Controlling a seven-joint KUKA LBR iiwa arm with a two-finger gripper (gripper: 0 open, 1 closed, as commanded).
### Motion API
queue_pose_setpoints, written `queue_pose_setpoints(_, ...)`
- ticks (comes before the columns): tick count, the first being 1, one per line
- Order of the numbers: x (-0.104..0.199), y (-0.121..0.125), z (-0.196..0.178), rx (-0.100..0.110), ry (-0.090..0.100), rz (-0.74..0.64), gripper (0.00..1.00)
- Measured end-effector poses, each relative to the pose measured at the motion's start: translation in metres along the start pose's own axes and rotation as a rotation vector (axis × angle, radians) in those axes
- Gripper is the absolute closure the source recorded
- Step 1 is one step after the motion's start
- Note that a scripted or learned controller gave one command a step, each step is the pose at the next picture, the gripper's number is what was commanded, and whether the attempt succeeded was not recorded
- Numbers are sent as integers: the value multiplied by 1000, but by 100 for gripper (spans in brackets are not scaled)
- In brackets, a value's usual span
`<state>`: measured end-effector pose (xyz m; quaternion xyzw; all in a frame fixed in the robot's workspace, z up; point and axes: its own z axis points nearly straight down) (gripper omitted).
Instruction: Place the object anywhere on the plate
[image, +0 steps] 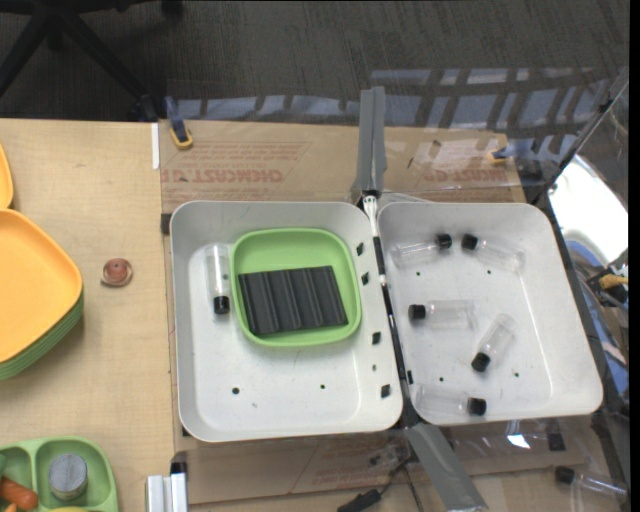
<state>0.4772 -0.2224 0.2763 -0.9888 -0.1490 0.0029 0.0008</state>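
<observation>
Clear cylindrical vial (217, 278) beside square green plate (295, 286)

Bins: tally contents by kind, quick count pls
Clear vials with black caps: 6. One in the left bin beside the plate; five in the right bin at and.
Green plate: 1
Dark ridged block on the plate: 1
Total: 8

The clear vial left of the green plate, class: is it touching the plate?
Cannot tell. In the camera view the vial lies right alongside the green plate rim, with no plain gap or contact.
</observation>
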Motion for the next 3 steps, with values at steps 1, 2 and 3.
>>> queue_pose_setpoints(1,0,0,-29,-1,0,96,0)
queue_pose_setpoints(2,0,0,-8,0,-1,98,0)
queue_pose_setpoints(3,0,0,-16,-1,1,96,0)
